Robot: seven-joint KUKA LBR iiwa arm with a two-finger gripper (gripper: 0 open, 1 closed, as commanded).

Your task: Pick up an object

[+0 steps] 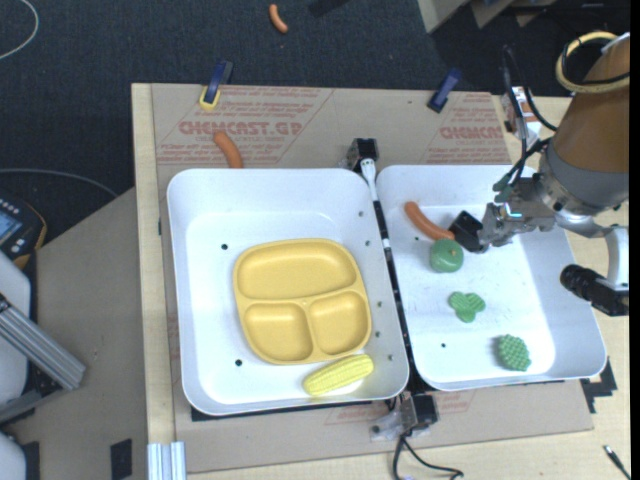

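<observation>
In the right bin [570, 298] lie an orange carrot [427, 221], a round green fruit [446, 257], a small green broccoli piece [466, 305] and a bumpy green piece [512, 352]. My gripper [467, 233] hangs low over the bin's upper left, just right of the carrot and just above the green fruit. Nothing shows between its fingers.
The left bin [200, 218] holds a yellow divided plate [300, 300] and a corn cob [339, 374] at its front edge. A loose orange piece [229, 149] lies on the cardboard behind the left bin. Blue clamps [213, 86] hold the board's back edge.
</observation>
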